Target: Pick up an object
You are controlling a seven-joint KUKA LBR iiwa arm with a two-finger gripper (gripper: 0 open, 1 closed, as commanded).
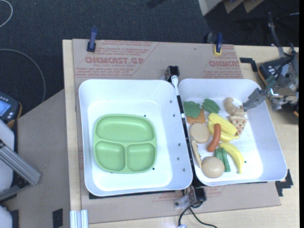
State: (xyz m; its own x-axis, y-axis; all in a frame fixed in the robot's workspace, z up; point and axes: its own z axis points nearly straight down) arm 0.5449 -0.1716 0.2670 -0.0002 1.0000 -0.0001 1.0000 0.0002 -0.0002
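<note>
Down at the near edge of the right bin (pixel 273 141) sits a round tan bread roll (pixel 212 166), and beside it a yellow banana (pixel 234 156) and a green bean pod (pixel 222 158). Toy food is heaped tightly here: a red sausage (pixel 214 137) leans on a corn cob (pixel 222 125), a pale cookie (pixel 199 133) lies just left of them, green leaves (pixel 192 109) top the pile. Over in the left bin (pixel 85 127), a green divided plate (pixel 125 143) lies alone.

Now the gripper (pixel 253 100) reaches in from the right, low at the bin's far right side, its tip near a pale mushroom-like piece (pixel 232 106) and a strawberry-speckled slice (pixel 239 123). Whether it is parted or closed, I cannot tell; nothing visibly sits in it.

The risk, as I judge it: everything touches. A descent here could wedge between two pieces, shove the heap aside, or pinch a rounded edge that squirts free. Coming in this near the wall, it could also clip the rim.
</note>
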